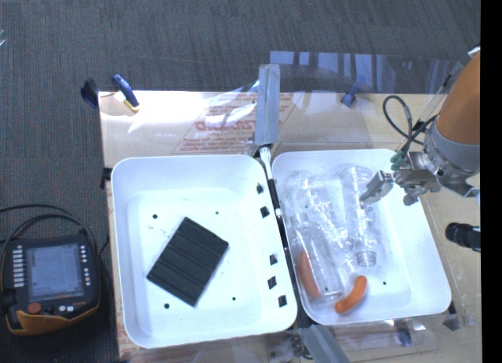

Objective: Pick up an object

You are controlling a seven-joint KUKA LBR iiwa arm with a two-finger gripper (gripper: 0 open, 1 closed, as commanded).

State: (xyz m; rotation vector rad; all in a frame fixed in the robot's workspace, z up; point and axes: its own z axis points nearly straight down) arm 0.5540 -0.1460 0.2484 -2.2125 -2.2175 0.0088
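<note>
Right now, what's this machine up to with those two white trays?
A grey robot arm with an orange band reaches in over the right white bin, its end effector hovering above a heap of clear plastic bottles, holding nothing visible. Two orange sausage-shaped pieces lie among them. The left white bin holds a flat black ribbed rectangular block, untouched.

left bin (pixel 125 197): one black pad (pixel 188 261) mid-floor — open room all round | right bin (pixel 427 275): clear bottles (pixel 333 220) crowd the middle, two orange sausages (pixel 351 294) near front — bare strip along right wall | divider (pixel 267 118) between bins
</note>
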